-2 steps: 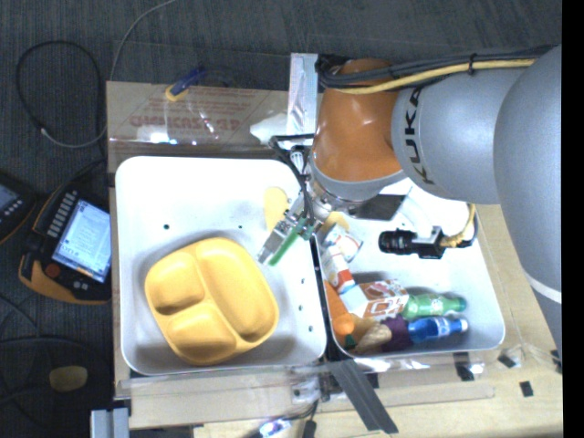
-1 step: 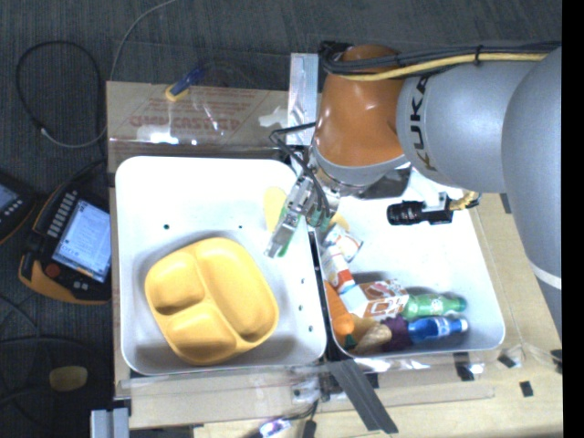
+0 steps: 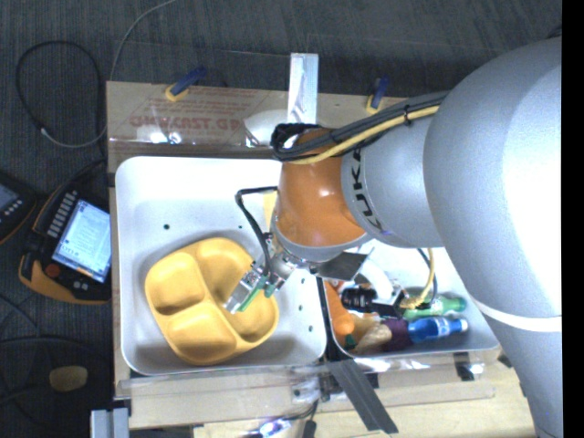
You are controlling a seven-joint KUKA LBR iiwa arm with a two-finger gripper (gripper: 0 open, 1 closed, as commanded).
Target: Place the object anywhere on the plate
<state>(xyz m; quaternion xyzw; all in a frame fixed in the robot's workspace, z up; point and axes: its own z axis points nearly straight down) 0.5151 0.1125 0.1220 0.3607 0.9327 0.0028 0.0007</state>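
Note:
A yellow plate (image 3: 196, 304) with three compartments lies in the left white bin (image 3: 164, 194). My gripper (image 3: 245, 295) hangs over the plate's right side, above the rim between the upper and the lower right compartments. A small patch of green (image 3: 265, 286) shows at its tip, and I cannot tell whether that is a held object or part of the gripper. The orange wrist band (image 3: 315, 199) and the grey arm (image 3: 484, 181) cover the bin divider and much of the right bin.
The right bin (image 3: 474, 343) holds a heap of things beside the arm: a blue bottle (image 3: 440, 328), a green bottle (image 3: 443, 306), an orange item (image 3: 342, 323) and a dark purple item (image 3: 400, 336). A cardboard sheet (image 3: 182, 117) lies behind the bins.

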